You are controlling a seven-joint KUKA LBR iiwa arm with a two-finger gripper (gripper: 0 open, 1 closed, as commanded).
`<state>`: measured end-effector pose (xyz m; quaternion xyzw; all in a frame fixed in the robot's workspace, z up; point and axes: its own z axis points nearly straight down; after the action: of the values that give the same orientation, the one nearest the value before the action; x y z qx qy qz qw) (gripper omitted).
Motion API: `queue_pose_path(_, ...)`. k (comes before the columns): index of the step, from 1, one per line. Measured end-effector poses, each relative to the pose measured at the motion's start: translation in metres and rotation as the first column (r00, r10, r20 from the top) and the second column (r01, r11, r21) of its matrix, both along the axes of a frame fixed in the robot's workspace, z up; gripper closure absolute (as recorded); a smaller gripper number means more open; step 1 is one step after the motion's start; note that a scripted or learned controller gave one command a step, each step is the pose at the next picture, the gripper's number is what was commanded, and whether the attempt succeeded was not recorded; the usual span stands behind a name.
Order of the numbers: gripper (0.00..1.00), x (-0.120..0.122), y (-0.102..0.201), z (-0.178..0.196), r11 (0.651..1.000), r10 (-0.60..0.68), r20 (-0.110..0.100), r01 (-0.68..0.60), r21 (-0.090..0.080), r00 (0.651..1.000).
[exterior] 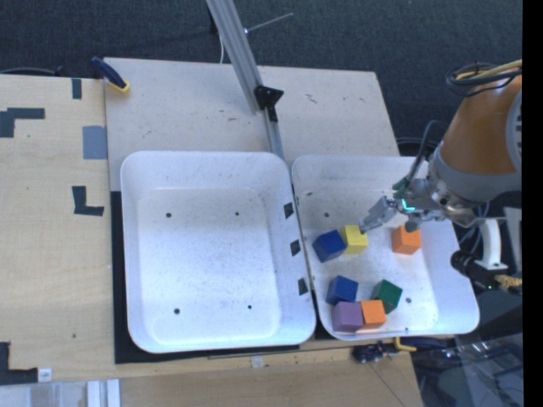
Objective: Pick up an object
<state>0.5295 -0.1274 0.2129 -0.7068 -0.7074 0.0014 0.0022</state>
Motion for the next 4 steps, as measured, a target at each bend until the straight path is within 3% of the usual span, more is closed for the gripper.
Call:
queue_pose_path(1, 0.0, 0.001, 0.0, 0.002, 1.0, 0.002, 0.003, -0.002, -0.001, 1.0)
queue_pose_path(3, 0.0, 0.0, 0.006, -0.103, 1.0, 0.001, 0.008, -0.001, 0.006, 1.0)
queue_pose_path(4, 0.0, 0.004, 0.005, -0.101, 1.0, 0.0, 0.023, 0.0, -0.002, 1.0)
